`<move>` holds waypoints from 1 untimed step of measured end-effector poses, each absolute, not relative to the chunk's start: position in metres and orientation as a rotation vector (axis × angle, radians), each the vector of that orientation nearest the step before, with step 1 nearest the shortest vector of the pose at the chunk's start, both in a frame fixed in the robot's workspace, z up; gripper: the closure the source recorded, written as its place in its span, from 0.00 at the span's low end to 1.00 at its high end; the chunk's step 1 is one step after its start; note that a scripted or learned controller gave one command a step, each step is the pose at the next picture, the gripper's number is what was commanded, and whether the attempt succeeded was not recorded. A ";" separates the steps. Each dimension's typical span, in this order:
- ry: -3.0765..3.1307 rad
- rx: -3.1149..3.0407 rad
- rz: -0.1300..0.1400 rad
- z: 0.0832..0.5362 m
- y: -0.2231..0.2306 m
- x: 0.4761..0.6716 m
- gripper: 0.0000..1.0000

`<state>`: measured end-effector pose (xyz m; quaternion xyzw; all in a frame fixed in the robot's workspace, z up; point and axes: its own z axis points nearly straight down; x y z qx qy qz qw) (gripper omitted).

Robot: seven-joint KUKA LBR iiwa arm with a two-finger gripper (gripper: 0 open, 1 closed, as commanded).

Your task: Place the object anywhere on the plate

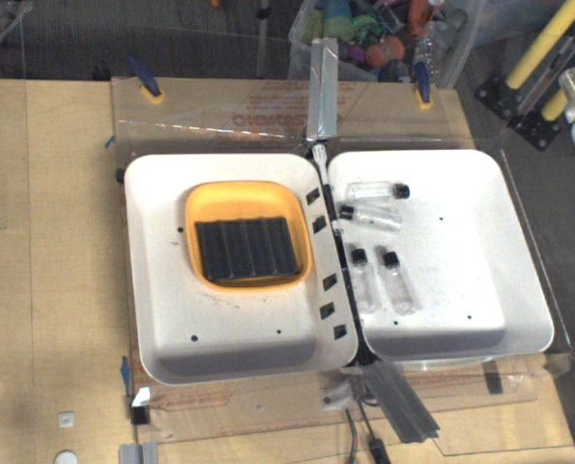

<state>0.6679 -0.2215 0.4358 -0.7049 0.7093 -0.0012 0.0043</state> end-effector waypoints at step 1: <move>2.155 -2.275 -0.004 0.436 -0.222 0.668 1.00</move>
